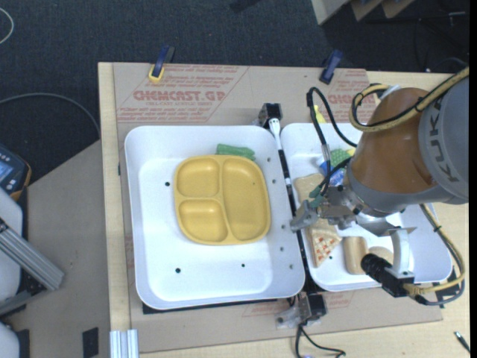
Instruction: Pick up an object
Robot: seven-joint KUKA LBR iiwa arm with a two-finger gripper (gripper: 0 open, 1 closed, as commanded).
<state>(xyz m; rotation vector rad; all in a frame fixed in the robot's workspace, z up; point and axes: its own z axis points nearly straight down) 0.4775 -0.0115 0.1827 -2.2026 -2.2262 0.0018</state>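
Jaws' state can't be told, hanging over right bin (440,263) nr pizza slice (322,246); risk: off-centre descent nudges slice away w/o grip.

Just one camera here, mounted above the bench (223,88) and looking down at a bit of a slant, far edge up top. It's far enough back to catch both white bins, the left bin (149,222) and right bin (432,252), with the arm (402,155) coming in from the right.
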